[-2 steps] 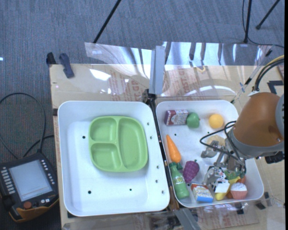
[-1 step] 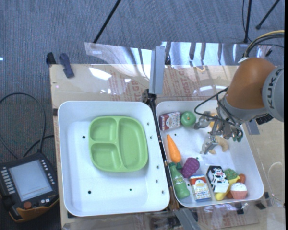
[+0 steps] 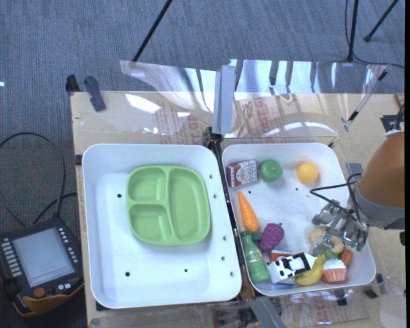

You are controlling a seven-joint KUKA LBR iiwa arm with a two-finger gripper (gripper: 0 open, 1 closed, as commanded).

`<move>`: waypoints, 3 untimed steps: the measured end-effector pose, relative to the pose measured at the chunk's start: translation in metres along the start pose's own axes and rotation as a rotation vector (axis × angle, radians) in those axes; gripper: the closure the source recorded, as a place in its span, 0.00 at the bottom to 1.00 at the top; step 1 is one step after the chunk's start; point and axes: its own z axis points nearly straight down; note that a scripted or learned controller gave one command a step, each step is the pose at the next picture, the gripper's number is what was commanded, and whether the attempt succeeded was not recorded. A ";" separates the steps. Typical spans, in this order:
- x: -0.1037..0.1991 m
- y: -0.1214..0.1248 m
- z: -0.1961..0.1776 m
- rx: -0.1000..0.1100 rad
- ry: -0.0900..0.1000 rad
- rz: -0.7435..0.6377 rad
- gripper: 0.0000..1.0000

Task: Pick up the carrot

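Carrot [image 3: 248, 212] lies near the left wall of the right bin [image 3: 292, 149], leaf end toward the green bottle [image 3: 255, 258] just below it, with a purple bunch of grapes [image 3: 271, 237] beside its lower end and a small red and white carton [image 3: 242, 173] just above its tip. Farther out in the same bin sit a green apple [image 3: 270, 170], an orange [image 3: 307, 173], a banana [image 3: 313, 272] and a cupcake [image 3: 334, 271], while the left bin [image 3: 102, 265] holds a green divided plate [image 3: 169, 204]. The pincer [image 3: 337, 229] hangs over the right side of the right bin, well apart from the carrot, and whether it is open or closed cannot be told.
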 end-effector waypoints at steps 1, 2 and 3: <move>0.108 -0.053 0.000 0.001 0.002 0.449 0.00; -0.003 -0.043 -0.001 0.000 -0.002 0.170 1.00; -0.005 -0.042 -0.013 -0.001 -0.006 0.168 1.00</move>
